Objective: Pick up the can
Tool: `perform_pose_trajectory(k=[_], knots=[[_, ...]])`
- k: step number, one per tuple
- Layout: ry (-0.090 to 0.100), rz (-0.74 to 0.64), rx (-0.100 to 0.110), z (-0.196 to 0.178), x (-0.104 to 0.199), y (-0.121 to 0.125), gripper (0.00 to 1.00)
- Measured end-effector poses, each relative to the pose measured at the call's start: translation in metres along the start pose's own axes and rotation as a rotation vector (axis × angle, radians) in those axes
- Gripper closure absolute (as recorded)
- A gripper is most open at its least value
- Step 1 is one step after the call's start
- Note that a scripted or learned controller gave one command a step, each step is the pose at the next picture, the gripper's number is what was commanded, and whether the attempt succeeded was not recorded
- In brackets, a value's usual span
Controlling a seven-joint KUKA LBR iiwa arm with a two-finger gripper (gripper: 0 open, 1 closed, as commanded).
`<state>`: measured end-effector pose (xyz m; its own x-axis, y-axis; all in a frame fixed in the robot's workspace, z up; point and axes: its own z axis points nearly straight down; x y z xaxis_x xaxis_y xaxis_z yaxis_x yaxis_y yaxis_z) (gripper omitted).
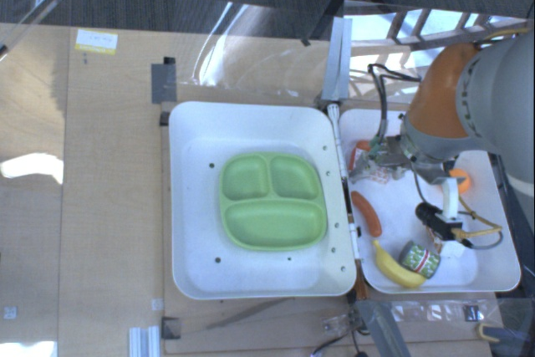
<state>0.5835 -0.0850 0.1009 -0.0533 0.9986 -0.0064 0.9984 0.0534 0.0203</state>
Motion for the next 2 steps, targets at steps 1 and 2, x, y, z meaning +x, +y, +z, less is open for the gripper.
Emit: perform_pose_trajectory(k=[1, 2], knots=[[0.002, 0.256, 0.017, 0.017, -0.03, 0.068, 0.0], [0.002, 0.324, 0.012, 0.013, -0.012, 0.004, 0.0]])
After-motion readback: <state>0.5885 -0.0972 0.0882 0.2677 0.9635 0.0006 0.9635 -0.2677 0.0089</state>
